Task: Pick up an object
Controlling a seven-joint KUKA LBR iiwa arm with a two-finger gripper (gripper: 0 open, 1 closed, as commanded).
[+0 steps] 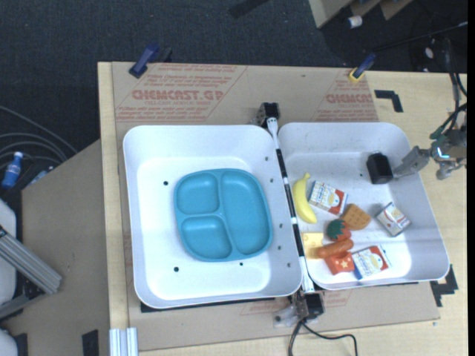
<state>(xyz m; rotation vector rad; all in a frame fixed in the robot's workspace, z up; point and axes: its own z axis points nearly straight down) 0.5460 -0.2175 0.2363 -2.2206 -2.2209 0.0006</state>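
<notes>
The right white bin [338, 138] holds several small toy foods. A yellow banana [302, 199] lies by the bin's left wall, with a white and red carton [326, 196] beside it. A brown waffle-like piece [357, 216] and a small grey carton [392, 219] sit mid-bin. Near the front lie a red and green fruit [338, 229], a yellow block [312, 239], an orange carrot [325, 250] and another white carton [369, 261]. My gripper [444, 157] hovers at the bin's right rim, above and to the right of the grey carton, touching none of the foods.
The left white bin [148, 199] holds a blue divided plate [222, 213]. A black divider strip [286, 191] runs between the bins. Blue and yellow clamps [145, 60] sit at the board's back edge. Cables lie off the bench at left.
</notes>
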